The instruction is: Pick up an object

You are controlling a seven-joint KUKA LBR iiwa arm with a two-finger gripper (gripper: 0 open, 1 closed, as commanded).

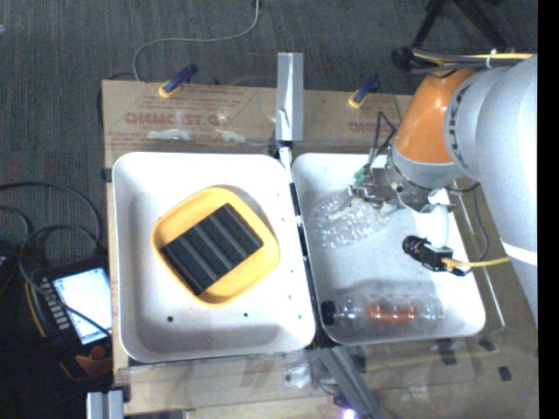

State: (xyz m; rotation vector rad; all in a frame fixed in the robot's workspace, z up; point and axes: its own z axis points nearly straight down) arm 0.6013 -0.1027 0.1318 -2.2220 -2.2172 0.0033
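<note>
1. Grey arm with orange band lowered into right shallow white bin [472,321]; end effector [377,188] over crumpled clear plastic wrapper [348,218], apparently for a grasp.
2. End effector state: cannot tell.
3. Clear plastic bottle [384,312] lying against near wall.
4. Yellow tray with black ribbed insert [217,244] in left bin.
</note>
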